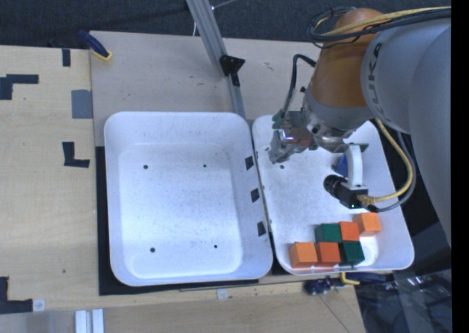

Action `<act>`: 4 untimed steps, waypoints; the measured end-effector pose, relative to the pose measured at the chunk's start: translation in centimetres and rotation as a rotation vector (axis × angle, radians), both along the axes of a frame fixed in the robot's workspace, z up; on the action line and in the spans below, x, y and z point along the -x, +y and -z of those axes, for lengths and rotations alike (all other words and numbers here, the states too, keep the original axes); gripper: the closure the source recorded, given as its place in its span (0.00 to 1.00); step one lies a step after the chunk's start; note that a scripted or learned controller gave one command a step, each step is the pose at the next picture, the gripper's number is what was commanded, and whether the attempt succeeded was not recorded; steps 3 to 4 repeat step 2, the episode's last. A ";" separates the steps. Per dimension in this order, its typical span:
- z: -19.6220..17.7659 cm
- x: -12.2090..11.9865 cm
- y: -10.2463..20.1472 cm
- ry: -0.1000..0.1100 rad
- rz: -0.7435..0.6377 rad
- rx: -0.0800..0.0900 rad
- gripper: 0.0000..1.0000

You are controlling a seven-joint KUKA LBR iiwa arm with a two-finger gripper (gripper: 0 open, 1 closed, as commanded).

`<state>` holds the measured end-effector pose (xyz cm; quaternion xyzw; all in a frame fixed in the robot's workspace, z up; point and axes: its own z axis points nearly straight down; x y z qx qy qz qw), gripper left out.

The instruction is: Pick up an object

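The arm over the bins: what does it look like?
The arm is a thick, rounded grey tube with dark lettering on its shell and a glossy orange band above the wrist. Yellow and black cables loop around it. It ends in a small metal-grey gripper.

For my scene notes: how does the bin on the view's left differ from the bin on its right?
The left bin shows a bare floor with dark dots; the right bin holds orange blocks and green blocks at its near end. The gripper hangs over the right bin, not the left bin. The left bin looks wider here than the right bin. Both are shallow and white.
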<state>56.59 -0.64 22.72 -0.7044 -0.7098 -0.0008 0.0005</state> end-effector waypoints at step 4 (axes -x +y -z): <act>1.1 -2.2 10.6 0.002 0.001 0.001 1.00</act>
